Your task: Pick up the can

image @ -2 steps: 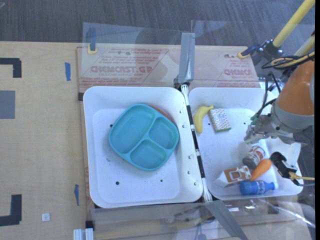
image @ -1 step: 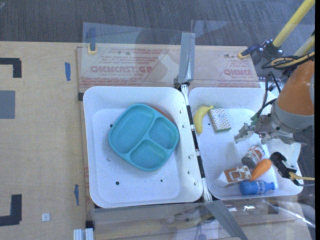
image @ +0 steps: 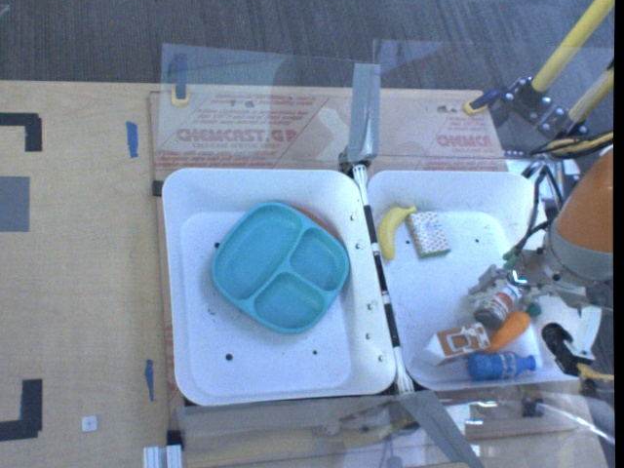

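Gripper low in the right bin, closing in on the can.

The gripper [image: 509, 279] hovers at the can [image: 494, 305], which lies tilted just below it; whether it is spread or pinching, I cannot tell. A grasp looks next, calling for a clean descent. An orange carrot [image: 511, 331] touches the can's far side, with a small carton [image: 461, 341] and blue bottle [image: 501, 365] just beyond, crowding it. Banana [image: 392, 229] and sponge [image: 428, 233] lie farther off; the teal divided plate [image: 281, 266] sits in the other bin.

1. The can [image: 494, 306] is small, with a silvery end and a reddish-brown label.
2. It lies tilted in the right bin's near right part, touching a carrot.
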You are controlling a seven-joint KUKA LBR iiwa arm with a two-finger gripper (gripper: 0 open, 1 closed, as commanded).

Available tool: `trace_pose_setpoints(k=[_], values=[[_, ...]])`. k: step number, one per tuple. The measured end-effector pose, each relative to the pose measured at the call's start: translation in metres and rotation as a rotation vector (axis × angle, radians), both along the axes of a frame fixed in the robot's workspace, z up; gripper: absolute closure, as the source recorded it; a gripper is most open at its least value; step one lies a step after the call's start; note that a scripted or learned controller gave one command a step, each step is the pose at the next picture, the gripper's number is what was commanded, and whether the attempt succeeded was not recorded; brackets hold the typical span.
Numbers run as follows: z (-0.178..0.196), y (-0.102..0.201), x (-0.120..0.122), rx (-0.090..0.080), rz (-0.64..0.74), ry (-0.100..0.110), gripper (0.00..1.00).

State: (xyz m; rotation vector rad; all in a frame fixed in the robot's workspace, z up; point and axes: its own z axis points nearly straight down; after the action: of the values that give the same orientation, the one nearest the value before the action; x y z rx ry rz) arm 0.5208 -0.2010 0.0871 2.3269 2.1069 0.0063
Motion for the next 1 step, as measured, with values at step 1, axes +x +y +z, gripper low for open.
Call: trace_pose_setpoints(k=[1], values=[[0.0111,-0.0035,0.0005,-0.002,-0.007,-0.005,1.00]])
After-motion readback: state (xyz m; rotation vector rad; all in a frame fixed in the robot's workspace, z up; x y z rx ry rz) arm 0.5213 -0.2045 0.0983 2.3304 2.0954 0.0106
